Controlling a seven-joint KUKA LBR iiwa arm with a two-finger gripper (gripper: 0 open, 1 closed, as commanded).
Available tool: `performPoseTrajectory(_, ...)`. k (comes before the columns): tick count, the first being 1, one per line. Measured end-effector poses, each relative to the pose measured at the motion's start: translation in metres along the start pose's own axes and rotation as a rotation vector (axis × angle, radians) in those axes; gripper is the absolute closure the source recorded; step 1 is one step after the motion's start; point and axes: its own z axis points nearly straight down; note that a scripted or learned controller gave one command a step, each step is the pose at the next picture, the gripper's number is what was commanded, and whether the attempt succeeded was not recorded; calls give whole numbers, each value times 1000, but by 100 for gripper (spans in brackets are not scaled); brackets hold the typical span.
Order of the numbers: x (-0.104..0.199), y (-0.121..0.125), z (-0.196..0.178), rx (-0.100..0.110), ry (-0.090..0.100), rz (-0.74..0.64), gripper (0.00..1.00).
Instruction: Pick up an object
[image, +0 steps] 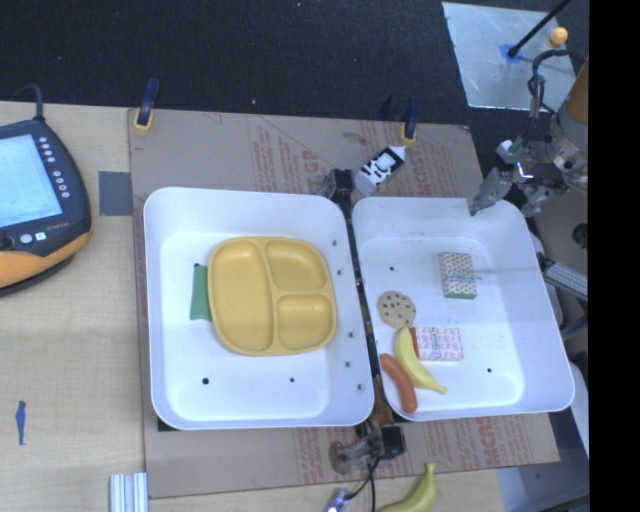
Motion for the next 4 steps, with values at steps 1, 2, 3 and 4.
performPoseTrajectory(1, -19, -32, 129, -1, 0, 0, 0)
performPoseTrajectory(2, 26, -49, 140, 2, -1, -3, 0)
performPoseTrajectory(3, 25, -49, 130, 3, -1, -5, 100)
performPoseTrajectory(4, 86, -29, 82, -1, -1, -4, 100)
